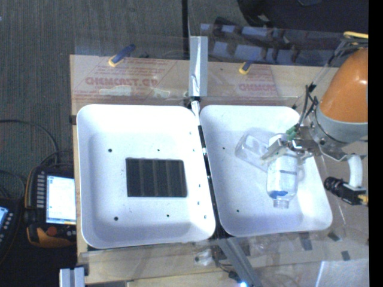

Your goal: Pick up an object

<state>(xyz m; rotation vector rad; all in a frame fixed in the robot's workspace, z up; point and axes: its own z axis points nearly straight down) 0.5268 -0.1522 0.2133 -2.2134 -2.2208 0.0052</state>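
Looming at the right edge, the grey arm [350, 94] with its orange band reaches over the right bin [239, 217]. Its gripper [291, 141] sits low above that bin's far right part, and whether it is open or closed cannot be told. A clear plastic bottle [282, 181] lies in the right bin just below the gripper, its cap pointing toward the near rim. A clear plastic cup [252, 148] lies tilted just left of the gripper. In the left bin [102, 220], a dark ribbed rectangular pad [155, 177] lies flat near the middle.
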